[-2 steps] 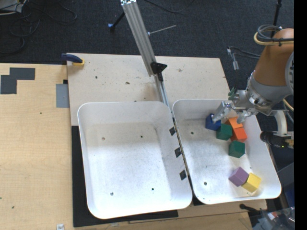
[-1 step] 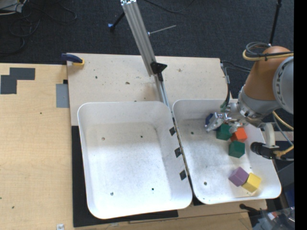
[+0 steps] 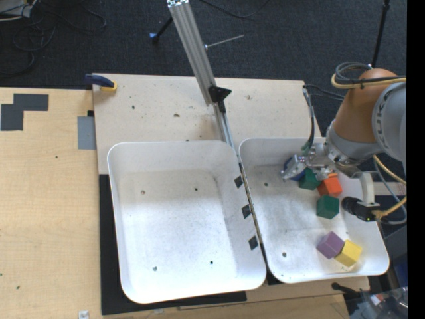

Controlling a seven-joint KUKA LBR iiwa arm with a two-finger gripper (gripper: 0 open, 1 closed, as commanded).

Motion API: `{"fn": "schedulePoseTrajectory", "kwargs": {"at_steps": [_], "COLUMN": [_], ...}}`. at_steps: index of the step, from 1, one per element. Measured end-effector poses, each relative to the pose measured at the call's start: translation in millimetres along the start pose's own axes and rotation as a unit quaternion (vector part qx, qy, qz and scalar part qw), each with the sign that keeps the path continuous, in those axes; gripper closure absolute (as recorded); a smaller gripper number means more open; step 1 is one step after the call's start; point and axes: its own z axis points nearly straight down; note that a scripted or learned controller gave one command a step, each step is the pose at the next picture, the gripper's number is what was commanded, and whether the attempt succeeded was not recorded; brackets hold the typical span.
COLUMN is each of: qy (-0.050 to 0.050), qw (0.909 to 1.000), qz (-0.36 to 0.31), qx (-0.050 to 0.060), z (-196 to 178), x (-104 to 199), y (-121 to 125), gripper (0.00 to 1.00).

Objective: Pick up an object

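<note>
The silver two-finger gripper (image 3: 294, 167) sits low in the right shallow white bin (image 3: 279, 258), touching a dark green block (image 3: 308, 180). Its opening cannot be told. Orange (image 3: 330, 185), green (image 3: 327, 207), purple (image 3: 330, 244) and yellow (image 3: 349, 252) cubes lie nearby.

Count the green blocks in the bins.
2, both in the right bin: one beside the gripper, one below the orange block. More may hide under the arm.

Even bright overhead light; mild glare on left bin (image 3: 126, 158); slightly soft focus.
</note>
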Motion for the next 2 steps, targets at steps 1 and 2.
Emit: {"fn": "schedulePoseTrajectory", "kwargs": {"at_steps": [1,2], "qy": [-0.001,0.004], "qw": [1.0000,0.9999], "qz": [0.003,0.000], "qx": [0.000,0.011], "z": [-8.9,-51.4], "x": [-2.1,-3.1], "y": [0.2,1.5], "gripper": [1.00,1.00]}}
